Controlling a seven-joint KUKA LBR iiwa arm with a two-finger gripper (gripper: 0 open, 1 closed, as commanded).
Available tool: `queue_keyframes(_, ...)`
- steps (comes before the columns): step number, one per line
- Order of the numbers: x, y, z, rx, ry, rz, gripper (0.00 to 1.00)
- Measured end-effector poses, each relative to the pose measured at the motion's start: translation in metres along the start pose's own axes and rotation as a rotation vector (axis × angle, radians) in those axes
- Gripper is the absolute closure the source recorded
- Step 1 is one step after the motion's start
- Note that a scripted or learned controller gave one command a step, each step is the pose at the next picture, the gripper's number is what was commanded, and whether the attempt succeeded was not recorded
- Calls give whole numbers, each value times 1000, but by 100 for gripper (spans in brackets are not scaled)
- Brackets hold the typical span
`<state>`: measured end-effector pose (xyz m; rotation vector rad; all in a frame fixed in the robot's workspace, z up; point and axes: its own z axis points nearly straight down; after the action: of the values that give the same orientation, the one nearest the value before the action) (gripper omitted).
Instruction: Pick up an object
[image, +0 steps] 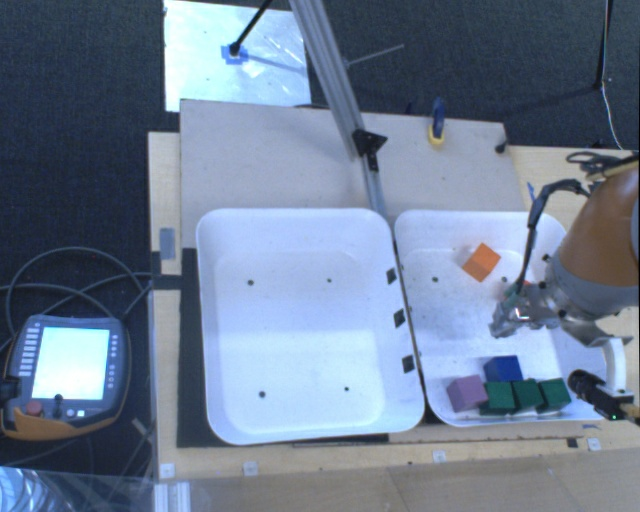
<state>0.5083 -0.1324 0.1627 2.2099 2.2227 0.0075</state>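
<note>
In the right bin (440, 240) an orange block (481, 261) lies near the back. At the bin's front sit a purple block (465, 392), a blue block (503, 368) and a row of green blocks (522, 397). My gripper (507, 320) hangs over the middle of the right bin, between the orange block and the blue one, above the bin floor. Nothing shows between its fingers.
The left bin (215, 240) stands beside the right one. A metal pole (340, 95) slants across the bench at the back. A teach pendant (65, 375) lies on the floor at the left. The arm's orange band (610, 225) is at the right edge.
</note>
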Motion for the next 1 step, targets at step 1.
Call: queue_keyframes(1, 8, 10, -57, -1, 0, -1, 100)
